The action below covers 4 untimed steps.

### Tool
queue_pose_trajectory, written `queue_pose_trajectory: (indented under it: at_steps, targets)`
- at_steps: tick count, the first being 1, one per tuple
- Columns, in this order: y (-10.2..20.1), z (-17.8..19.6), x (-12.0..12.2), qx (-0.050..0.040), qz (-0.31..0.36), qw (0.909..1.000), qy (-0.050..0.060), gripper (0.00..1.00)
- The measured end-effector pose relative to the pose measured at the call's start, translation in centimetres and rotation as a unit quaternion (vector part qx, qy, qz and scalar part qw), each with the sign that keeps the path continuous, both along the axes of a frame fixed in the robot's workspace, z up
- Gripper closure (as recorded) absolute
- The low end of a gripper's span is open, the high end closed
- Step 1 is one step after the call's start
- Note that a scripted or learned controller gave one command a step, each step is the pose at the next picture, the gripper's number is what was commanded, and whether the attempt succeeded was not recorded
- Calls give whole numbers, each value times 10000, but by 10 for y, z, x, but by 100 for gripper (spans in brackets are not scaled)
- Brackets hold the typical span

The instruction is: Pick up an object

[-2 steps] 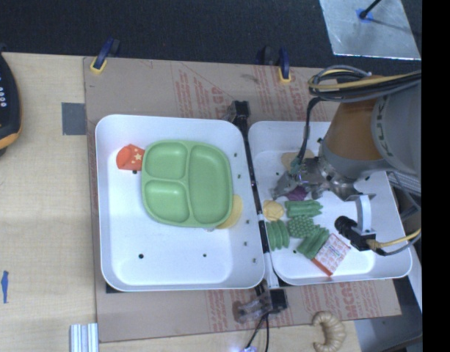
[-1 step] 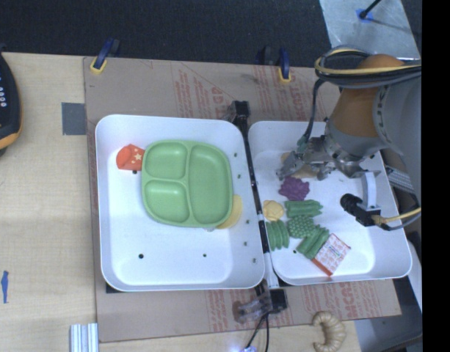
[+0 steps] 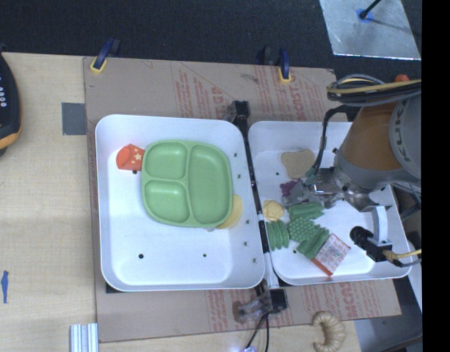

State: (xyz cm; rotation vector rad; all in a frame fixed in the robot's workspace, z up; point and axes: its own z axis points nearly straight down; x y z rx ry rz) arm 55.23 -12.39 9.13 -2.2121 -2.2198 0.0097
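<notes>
Two white bins, one green divided plate, three green toys below the gripper.

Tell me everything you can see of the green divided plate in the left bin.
The green divided plate looks like matte plastic, a rounded rectangle with three compartments: two small ones on the left and one long one on the right. It lies flat and right side up in the left bin, partly covering a yellow item. A red object sits at its upper-left edge.

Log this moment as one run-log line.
arm: over right bin | gripper: low among toys | green toy: beside gripper | green plate: left bin
</notes>
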Motion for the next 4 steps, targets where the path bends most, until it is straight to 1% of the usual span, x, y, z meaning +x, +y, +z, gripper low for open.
queue_pose_trajectory:
  at_steps: [1, 2, 3, 4]
  targets:
    - [28, 1, 59, -7, 20, 10000, -59, 0]
    - [6, 0, 15, -7, -4, 10000, -7, 0]
    - [27, 0, 18, -2, 19, 10000, -20, 0]
    - [4, 1, 33, -8, -4, 10000, -48, 0]
